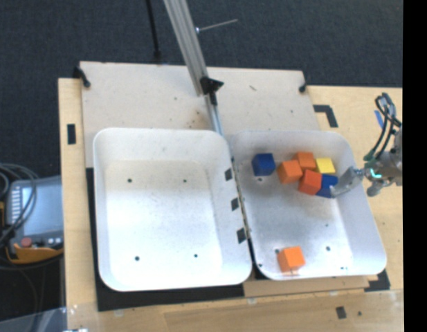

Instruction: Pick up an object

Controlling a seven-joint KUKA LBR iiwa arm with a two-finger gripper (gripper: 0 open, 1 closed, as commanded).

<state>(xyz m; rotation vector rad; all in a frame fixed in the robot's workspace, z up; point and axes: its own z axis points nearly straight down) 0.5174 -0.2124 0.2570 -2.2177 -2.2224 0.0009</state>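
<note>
Along the right rim of the right bin (371, 235), the gripper (346, 180) reaches in from outside, its tip just beside a cluster of blocks. Whether it is apart or together cannot be told. Nearest it sits a blue block (329, 184), touching a red block (311, 181); orange blocks (291, 171) and a yellow block (325, 164) lie just beyond. A separate blue block (264, 163) stands farther toward the bin's left wall, and a lone orange block (291, 258) near its front rim. Judgement: the cluster lies directly leftward of the gripper, the closest candidate.

No readable text, labels or numbers anywhere; the screen of the grey device (34, 209) left of the bins is too blurred to read.
</note>
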